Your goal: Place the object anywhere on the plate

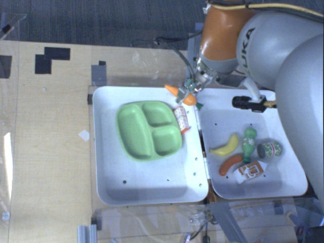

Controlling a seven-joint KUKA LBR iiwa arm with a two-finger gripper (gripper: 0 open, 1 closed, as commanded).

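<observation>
Left of and below the gripper: green plate in the left bin, red-and-white packet at its right edge, print unreadable. At the fingertips: orange carrot, grip impossible to tell. Right and below: banana, green bottle, "KUKA" partly legible on the arm.

Up top, dark grey carpet runs across the back of the room. Below it sits a pale wooden bench, with black tape marks near its far edge. A clear plastic sheet glints at the left, catching soft, even light from above.
</observation>
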